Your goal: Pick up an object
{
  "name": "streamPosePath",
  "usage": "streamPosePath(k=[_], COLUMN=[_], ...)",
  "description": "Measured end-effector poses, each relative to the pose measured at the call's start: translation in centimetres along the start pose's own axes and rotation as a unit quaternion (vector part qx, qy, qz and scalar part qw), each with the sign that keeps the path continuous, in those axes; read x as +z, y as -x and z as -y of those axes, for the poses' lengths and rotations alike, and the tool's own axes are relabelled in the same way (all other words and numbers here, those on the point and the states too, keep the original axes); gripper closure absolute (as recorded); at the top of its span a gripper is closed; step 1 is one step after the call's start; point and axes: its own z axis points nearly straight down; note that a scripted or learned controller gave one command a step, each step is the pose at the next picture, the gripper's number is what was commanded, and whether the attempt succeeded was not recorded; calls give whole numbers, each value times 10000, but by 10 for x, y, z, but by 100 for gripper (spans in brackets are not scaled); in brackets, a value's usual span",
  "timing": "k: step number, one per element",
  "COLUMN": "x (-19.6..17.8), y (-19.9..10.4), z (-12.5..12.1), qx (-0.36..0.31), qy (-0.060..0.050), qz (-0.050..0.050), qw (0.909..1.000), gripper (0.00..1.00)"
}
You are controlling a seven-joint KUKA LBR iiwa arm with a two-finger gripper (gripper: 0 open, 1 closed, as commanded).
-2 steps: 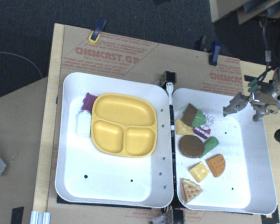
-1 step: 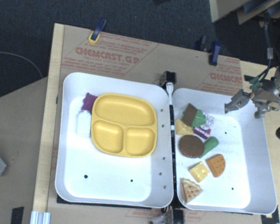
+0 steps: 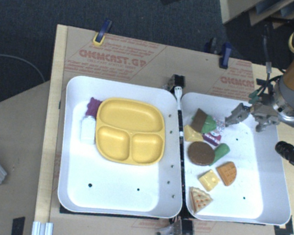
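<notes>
Gripper [image 3: 230, 118] sits over right bin [image 3: 270, 179] upper part w/ tips right by the green-white item [image 3: 210, 125], which you find just left/below it atop the food pile, long axis approx along the reach; finger state can't tell.

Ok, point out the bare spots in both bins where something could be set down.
Left bin: bare floor below the yellow tray, toward the near rim. Right bin: bare right half, right of the bread piece. Crowded: the right bin's left side, from the brown cookie up to the gripper.
</notes>
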Motion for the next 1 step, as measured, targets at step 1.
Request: streamPosePath(k=[1], x=[64], y=[-2], z=[4], qx=[0], qy=[-10], qz=[-2], qw=[10000], gripper=[0])
